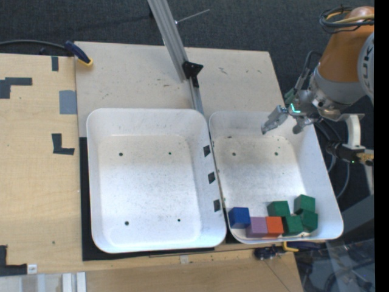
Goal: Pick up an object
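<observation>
**Gripper above the right bin's far corner, blocks heaped at its near edge**

Two shallow white bins side by side on the bench: left bin and right bin, rims touching along the middle. Grey arm with orange band reaching in from the right. Gripper poised over the far right corner of the right bin, near the rim, fingers pointing down and leftward, spread apart, with nothing between them. A small teal light glowing on the wrist just above.

Clustered in the near right corner of the right bin, well apart from the gripper: a blue block leftmost, then a purple block, an orange block touching it, and several green blocks packed behind and to the right, pressed against the bin's wall. Exact count of green pieces hard to tell.

Beyond the bins, a slanted metal rail running down to a black clamp at the seam between the bins. A blue-and-yellow tool handle lying at the far left corner of the board, on a black cable
</observation>
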Motion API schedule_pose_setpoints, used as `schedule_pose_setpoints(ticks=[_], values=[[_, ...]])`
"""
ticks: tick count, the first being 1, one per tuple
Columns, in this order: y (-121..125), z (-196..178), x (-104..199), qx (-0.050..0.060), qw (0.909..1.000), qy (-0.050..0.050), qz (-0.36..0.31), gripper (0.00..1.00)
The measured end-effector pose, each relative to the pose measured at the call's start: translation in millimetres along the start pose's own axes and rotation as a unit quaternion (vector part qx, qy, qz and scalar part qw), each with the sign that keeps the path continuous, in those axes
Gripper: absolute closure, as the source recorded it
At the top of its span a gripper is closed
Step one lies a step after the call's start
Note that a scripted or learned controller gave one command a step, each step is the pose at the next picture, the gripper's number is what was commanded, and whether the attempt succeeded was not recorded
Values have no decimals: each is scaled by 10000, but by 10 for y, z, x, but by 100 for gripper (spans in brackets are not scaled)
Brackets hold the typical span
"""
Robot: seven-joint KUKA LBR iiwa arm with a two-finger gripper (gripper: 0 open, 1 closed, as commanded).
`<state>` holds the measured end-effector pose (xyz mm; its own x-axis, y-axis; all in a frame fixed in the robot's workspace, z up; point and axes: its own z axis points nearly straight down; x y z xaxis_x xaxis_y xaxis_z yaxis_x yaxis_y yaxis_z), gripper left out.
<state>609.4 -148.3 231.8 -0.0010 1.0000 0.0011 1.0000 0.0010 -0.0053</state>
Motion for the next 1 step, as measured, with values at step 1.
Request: schedule_pose_setpoints(ticks=[1], values=[[9,-24,1,-20,10000,-4,-6,0]])
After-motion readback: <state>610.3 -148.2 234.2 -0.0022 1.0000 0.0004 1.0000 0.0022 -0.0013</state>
